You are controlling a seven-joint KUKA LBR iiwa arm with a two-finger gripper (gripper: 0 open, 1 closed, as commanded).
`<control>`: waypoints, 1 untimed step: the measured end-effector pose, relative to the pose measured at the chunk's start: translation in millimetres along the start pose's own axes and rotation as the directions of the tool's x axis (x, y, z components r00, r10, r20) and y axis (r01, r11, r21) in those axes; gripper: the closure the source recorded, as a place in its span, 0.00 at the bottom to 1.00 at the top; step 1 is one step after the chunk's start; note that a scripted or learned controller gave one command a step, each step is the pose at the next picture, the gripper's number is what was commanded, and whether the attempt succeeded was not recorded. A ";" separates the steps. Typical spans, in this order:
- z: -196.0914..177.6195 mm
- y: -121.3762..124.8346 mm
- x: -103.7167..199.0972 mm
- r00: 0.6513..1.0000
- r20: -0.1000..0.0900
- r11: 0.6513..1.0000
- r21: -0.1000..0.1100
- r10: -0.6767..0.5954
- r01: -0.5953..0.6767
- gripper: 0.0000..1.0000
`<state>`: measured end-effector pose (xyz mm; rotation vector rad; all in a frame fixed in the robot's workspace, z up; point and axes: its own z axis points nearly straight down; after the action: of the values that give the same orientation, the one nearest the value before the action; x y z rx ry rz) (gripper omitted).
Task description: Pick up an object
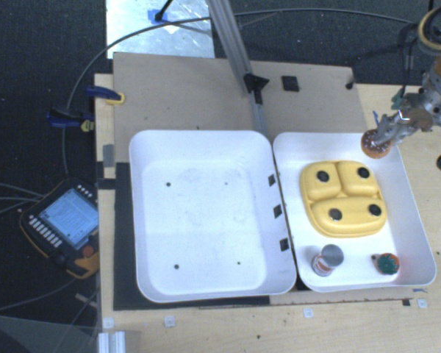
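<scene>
Holding a small brown disc (pixel 374 146) between narrow-set fingers, the gripper (pixel 383 134) hangs over the right bin's (pixel 415 219) far rim. The pick appears largely done; lifting clear is left. The disc looks round, flat and brownish; finer detail is too small to tell.

Nothing readable is showing anywhere — the handheld pendant (pixel 62 226), lying left of the left bin (pixel 206 212), is glowing with a lit blue screen, but its contents are blurring beyond legibility.
</scene>
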<state>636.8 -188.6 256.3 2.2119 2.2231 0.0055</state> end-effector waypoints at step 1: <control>-3.6 -5.6 51.1 1.000 -0.003 1.000 0.004 -0.005 0.005 1.00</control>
<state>630.8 -137.5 259.8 2.2101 2.2317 0.0043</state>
